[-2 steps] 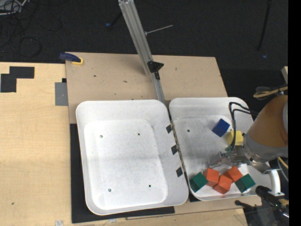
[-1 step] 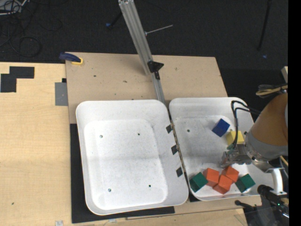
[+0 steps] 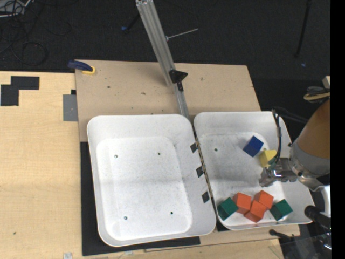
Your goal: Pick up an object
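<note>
A light wooden bench [image 3: 32, 161] fills the left of the scene, with a brown board [image 3: 215, 88] farther back carrying a slanted silver aluminium rail [image 3: 156, 36]. Two shallow white plastic bins sit side by side. The left bin [image 3: 143, 231] shows a bare floor. The right bin [image 3: 226, 123] holds small cubes: a blue cube [image 3: 253, 145] toward the far right, a yellow cube [image 3: 268, 156] just beside it, and near the front edge a cluster of a dark green cube [image 3: 227, 206], three orange cubes [image 3: 254, 205] and a second green cube [image 3: 280, 209]. The grey arm [image 3: 315, 144] enters from the right. Its two-finger gripper [image 3: 271, 175] hangs low over the right bin, between the yellow cube and the cluster; whether it is wide or narrow cannot be told.
</note>
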Controlling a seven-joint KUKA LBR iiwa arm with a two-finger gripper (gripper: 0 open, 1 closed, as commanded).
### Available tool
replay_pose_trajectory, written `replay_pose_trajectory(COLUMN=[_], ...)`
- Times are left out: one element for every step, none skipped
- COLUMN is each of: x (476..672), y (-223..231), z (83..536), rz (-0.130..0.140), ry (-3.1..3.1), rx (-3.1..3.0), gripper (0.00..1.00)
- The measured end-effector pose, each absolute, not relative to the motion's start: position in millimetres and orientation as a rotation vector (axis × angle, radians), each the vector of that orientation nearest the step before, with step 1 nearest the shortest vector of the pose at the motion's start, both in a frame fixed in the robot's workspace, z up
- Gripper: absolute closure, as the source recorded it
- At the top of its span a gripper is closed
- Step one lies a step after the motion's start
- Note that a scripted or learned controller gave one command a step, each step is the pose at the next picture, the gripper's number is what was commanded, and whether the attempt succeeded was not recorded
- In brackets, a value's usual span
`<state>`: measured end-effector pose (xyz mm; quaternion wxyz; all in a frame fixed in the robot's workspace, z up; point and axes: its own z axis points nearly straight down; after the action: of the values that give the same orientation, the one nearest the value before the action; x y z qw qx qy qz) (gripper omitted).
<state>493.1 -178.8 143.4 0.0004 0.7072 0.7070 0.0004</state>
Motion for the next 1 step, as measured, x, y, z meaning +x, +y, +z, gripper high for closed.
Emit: replay_pose_trajectory(x=[496.4], y=[-188.0], z=[189.9], rz=[0.002], ry=[2.22], rx=[2.219], gripper=[1.0])
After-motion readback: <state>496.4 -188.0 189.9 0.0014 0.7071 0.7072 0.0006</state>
